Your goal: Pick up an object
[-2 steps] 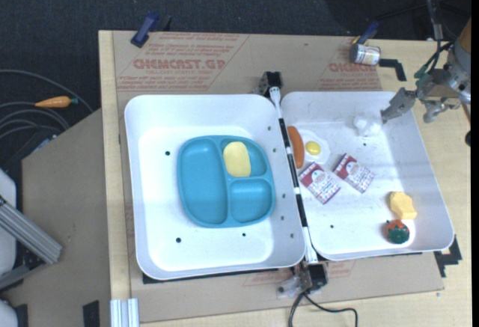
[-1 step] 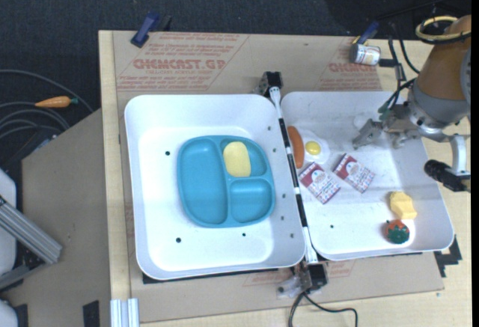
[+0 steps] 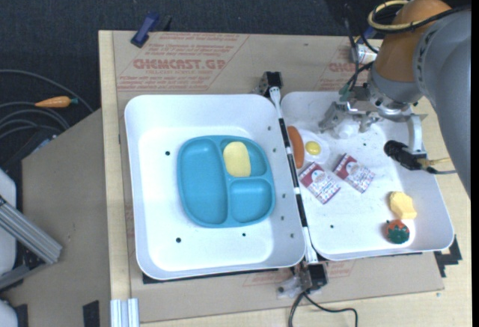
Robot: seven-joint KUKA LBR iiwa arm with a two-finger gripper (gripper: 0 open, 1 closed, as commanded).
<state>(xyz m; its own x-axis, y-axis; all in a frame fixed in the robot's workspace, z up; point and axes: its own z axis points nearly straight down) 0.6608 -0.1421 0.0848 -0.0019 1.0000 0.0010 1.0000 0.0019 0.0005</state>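
bright even overhead light, white bins (image 3: 150,243) slightly overexposed, soft shadows, mild overall blur.

The arm (image 3: 430,41) was cut off by the right and top edges. The gripper (image 3: 349,117) appeared blurred, its detail indistinct. Print on the two red-and-white packets (image 3: 335,177) was too small to read. The orange object (image 3: 296,146) lay partly behind the bins' divider (image 3: 288,161).

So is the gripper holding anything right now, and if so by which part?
Nothing is held. The gripper hangs over the right bin at its far end, with bare white floor between its fingers; the packets lie nearer the camera.
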